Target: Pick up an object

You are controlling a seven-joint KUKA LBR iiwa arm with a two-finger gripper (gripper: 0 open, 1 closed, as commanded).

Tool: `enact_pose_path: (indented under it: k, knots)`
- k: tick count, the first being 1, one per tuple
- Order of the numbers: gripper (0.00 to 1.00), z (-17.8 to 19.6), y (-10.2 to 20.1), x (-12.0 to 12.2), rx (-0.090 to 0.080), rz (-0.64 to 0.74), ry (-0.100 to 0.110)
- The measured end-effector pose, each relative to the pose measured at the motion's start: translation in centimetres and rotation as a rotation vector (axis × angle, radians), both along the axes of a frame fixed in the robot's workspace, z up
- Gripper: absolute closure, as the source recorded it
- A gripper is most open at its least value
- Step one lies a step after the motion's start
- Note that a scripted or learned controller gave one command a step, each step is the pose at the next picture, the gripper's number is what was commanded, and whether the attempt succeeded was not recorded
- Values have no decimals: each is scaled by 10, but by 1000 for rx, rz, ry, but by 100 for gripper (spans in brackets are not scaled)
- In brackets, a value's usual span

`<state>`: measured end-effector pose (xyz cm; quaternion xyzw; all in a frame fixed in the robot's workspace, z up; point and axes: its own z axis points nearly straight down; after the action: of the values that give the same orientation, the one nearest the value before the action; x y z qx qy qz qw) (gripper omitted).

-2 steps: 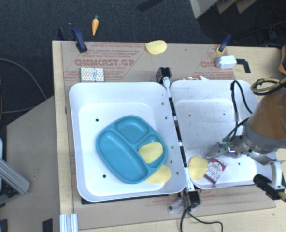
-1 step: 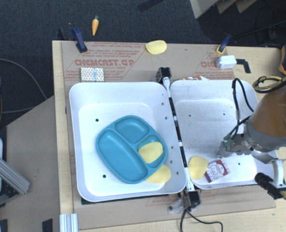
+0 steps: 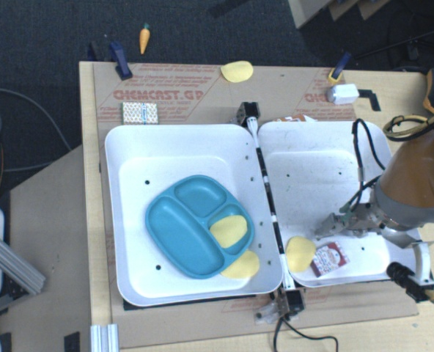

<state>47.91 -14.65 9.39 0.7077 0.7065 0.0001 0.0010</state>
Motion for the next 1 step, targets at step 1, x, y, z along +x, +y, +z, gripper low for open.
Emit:
enact_pose_path:
  k: [1]
  knots:
    - [0,-7,48,70,2,4,1]
